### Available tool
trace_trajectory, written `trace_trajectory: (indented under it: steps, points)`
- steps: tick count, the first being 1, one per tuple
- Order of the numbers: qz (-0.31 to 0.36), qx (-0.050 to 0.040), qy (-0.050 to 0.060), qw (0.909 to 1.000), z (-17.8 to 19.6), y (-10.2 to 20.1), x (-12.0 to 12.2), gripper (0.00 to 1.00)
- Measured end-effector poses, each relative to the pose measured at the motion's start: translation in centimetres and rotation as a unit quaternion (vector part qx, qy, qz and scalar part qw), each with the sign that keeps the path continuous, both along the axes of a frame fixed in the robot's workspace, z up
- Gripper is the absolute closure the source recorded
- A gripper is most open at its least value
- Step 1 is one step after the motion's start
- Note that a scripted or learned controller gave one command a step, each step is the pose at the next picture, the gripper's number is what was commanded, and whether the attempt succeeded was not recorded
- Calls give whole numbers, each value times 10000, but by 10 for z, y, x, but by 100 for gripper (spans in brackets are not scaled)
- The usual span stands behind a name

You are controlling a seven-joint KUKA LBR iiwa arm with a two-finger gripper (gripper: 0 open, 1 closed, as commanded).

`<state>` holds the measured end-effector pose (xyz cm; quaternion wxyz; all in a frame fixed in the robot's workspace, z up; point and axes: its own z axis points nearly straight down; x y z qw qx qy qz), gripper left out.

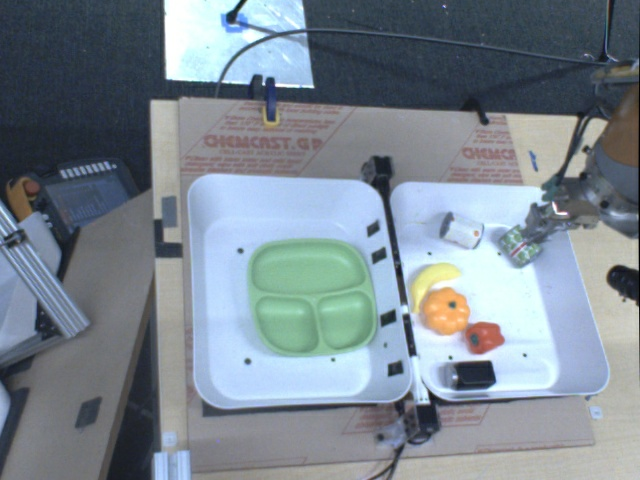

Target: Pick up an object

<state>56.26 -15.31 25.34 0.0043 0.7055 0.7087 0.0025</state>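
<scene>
My gripper [535,228] reaches in from the right over the far right part of the right bin [575,308]. Its fingers are shut on a small green-and-white patterned object [519,246], which sticks out down and to the left from the fingertips. Lying in the same bin are a white cylinder [462,231], a yellow banana [435,277], an orange pumpkin [446,310], a red pepper [484,337] and a black box [472,374].
The left bin [215,228] holds a green divided plate [308,295]. A black hinge strip [393,268] runs between the two bins. A cable [400,38] crosses the dark floor behind the bench.
</scene>
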Motion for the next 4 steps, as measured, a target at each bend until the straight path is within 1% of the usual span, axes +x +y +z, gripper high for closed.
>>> trace_trajectory:
  steps: [1,2,3,4]
  points:
    - [16,16,46,10000,-14,47,-8,100]
    - [22,19,42,10000,-11,102,-11,100]
    - [23,22,50,10000,-9,150,-30,100]
    - [16,19,48,10000,-23,193,-39,100]
